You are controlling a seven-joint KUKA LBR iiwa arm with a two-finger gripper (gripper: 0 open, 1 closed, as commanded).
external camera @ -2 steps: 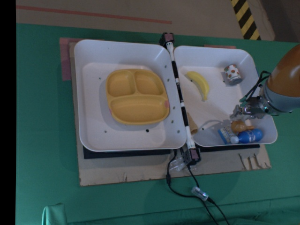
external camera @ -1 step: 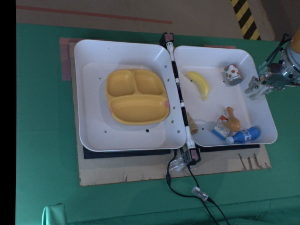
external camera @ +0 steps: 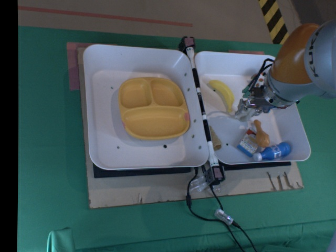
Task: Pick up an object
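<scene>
1. My hand (external camera: 245, 109) hangs low in the right bin (external camera: 294, 121), beside the banana (external camera: 222, 93); I cannot tell its state.
2. The blue bottle (external camera: 273, 151) partly hides a small carton (external camera: 247, 143).

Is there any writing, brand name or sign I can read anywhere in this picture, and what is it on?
"KU": large dark letters on the grey arm, cut off at the picture's edge.
Yellow and black warning stripes on the floor: a sign, with no words.
Blue bottle in the right bin: any label is too small to read.
Small packet beside it: print too blurred to read.
</scene>
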